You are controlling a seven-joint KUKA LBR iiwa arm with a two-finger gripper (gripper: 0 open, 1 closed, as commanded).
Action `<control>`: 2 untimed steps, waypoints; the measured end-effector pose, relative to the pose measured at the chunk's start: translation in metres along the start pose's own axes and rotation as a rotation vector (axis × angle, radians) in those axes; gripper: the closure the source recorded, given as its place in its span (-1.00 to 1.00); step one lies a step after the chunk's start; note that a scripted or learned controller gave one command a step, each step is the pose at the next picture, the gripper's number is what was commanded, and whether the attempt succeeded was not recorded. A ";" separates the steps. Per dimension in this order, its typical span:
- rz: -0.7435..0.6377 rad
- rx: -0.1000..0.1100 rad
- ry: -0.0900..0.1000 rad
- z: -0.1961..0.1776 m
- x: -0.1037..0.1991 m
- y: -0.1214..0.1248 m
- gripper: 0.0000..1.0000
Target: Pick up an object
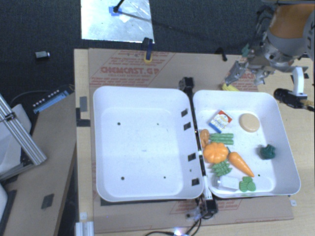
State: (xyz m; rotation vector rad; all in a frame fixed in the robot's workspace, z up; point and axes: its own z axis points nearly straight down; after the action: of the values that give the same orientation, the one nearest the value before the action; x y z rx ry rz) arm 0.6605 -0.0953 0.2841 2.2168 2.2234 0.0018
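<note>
One arm (288, 18) cropped at top right, jaws' state unclear, yellow object (229, 87) half hidden

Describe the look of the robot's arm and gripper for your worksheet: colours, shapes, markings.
The arm is rounded, with an orange band over a grey metallic wrist. The gripper is a small grey assembly with greenish and reddish specks. A white curved piece hangs beside the wrist.

A wooden bench (59, 132) sits on dark carpet (39, 18). On the carpet beyond the bench's far edge lies a shiny metal sheet (117, 14). Left of the bench top's centre, an aluminium rail (17, 132) slants across; a printed cardboard sheet (130, 68) covers the bench's middle.
</note>
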 end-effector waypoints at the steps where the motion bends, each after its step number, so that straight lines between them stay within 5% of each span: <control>1: -0.003 -0.004 0.000 -0.011 0.000 0.001 1.00; 2: 0.006 0.014 0.002 0.054 -0.019 -0.101 1.00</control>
State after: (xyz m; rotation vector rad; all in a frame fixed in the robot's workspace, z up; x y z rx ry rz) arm 0.5597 -0.1146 0.2303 2.2316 2.2244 -0.0116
